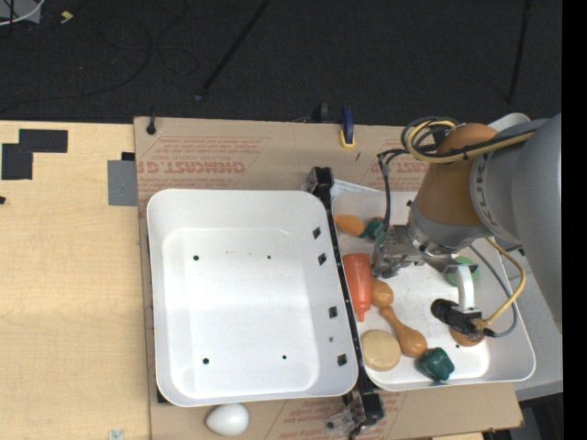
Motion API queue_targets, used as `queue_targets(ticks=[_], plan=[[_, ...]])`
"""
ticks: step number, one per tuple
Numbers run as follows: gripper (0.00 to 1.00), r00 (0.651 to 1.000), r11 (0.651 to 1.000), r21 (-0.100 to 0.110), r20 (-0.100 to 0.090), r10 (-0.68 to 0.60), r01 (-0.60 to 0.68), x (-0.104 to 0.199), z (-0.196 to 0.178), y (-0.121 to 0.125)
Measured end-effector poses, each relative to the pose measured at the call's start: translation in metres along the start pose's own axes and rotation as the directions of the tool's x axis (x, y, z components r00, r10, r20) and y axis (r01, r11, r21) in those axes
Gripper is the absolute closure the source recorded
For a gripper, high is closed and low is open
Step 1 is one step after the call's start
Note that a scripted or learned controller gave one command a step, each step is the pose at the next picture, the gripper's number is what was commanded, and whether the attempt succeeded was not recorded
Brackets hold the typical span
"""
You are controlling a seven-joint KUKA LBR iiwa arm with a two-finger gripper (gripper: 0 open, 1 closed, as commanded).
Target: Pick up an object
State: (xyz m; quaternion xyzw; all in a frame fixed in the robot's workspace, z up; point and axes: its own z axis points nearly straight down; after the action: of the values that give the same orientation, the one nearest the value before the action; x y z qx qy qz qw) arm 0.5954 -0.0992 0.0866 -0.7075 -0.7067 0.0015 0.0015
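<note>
Grey arm with orange band reaching in from right, tool (393, 257) pointed downward

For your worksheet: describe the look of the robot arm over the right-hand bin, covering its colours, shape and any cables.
The arm is bulky and rounded, with a grey shell and an orange band above the wrist. Yellow and black cables loop near the top of the orange part, and another yellow cable curves below it. The gripper is a small grey metal assembly at the arm's end.
</note>
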Motion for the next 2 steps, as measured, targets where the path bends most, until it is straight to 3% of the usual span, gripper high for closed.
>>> queue_targets(ticks=[1,2], plan=[[0.00,1.000,1.000,-0.005,0.018,0.004,-0.004,-0.009,-0.003,0.002],[0.00,1.000,1.000,-0.009,0.005,0.001,-0.001,-0.001,-0.008,0.050]])
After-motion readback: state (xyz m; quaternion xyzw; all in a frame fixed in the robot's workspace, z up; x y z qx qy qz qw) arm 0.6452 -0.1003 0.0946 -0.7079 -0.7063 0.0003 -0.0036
